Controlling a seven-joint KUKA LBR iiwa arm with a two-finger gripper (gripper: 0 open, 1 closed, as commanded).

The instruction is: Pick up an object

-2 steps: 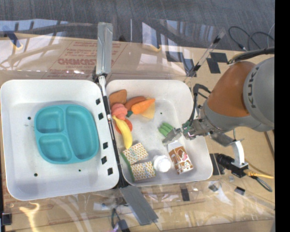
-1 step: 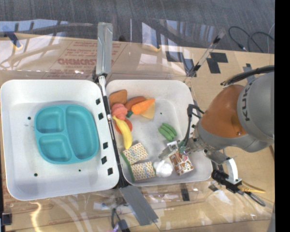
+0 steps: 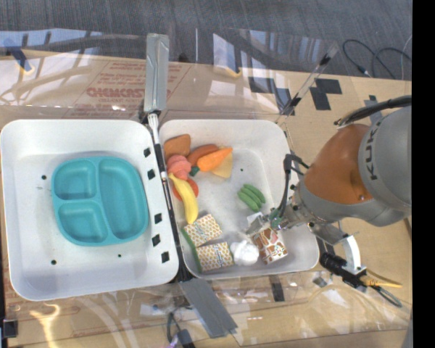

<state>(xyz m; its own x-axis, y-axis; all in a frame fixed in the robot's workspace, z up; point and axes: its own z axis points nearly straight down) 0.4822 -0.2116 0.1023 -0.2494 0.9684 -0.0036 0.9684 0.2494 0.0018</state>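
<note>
- Jaws: the gripper (image 3: 273,222) is being held low in the right bin (image 3: 272,140), near its right wall; whether the jaws are spread or pressed together cannot be told.
- Small patterned carton (image 3: 270,246): is lying just below the gripper.
- White ball (image 3: 244,251), two patterned packets (image 3: 209,242): are lying left of the carton.
- Green pods (image 3: 251,196), banana (image 3: 185,199), carrot (image 3: 215,159): are lying further left.
- Teal tray (image 3: 99,199): is sitting in the left bin (image 3: 22,267).
</note>
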